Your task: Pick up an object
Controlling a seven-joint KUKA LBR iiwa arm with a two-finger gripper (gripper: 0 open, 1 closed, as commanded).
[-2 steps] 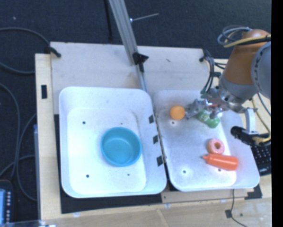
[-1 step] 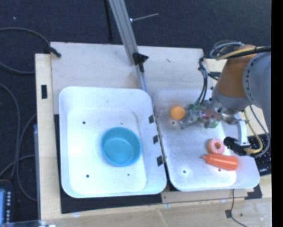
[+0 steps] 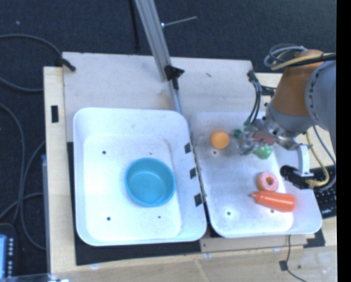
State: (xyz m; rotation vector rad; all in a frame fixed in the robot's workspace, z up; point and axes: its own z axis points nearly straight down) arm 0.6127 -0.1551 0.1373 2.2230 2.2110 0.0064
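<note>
Reaching in from three o'clock, the grey arm (image 3: 299,101) with its orange band hangs its gripper (image 3: 253,141) low over the right bin (image 3: 234,216), near that bin's one o'clock corner. Whether the claw is apart or together I cannot tell; the parts there are small and blurred. A green object (image 3: 263,152) lies just beside the claw, at its four o'clock, too close to tell whether they touch.

At nine o'clock from the claw, near it, an orange ball (image 3: 220,140) sits on the floor of the right bin. Toward five o'clock in that bin a pink ring-shaped toy (image 3: 267,182) lies flat, and touching it on the six o'clock side is an orange carrot-like piece (image 3: 274,201) on its side.

Across the divide, the left bin (image 3: 93,128) holds a blue bowl (image 3: 149,182), upright, near its middle, well apart from everything else.
</note>
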